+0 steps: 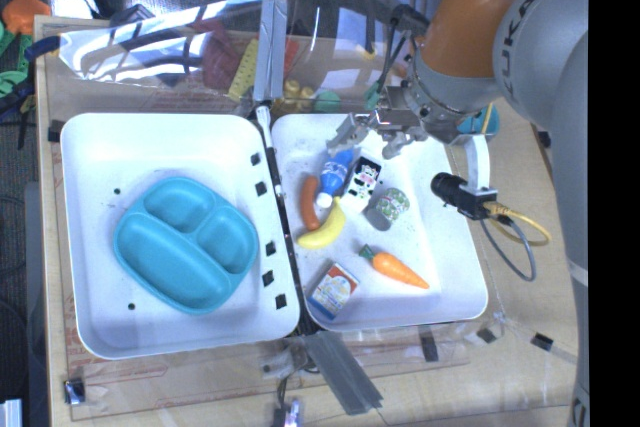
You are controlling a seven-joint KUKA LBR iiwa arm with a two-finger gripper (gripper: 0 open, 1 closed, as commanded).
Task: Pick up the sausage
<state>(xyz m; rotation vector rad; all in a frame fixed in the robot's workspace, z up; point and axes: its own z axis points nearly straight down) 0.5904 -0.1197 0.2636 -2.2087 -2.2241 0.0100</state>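
Gripper (375,133) over right bin (455,290) far edge, fingers apart, holding nothing. Sausage (309,202) lies below, touching banana (325,228), beside blue bottle (336,173).

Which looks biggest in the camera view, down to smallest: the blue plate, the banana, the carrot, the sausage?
1. Blue plate, by far.
2. Carrot and banana: too alike to rank.
3. Sausage, partly hidden by the banana, so it may be longer than it looks.

The gripper (372,130) hangs open above the right bin (455,290), just beyond the sausage (310,200) beside the banana (326,229)
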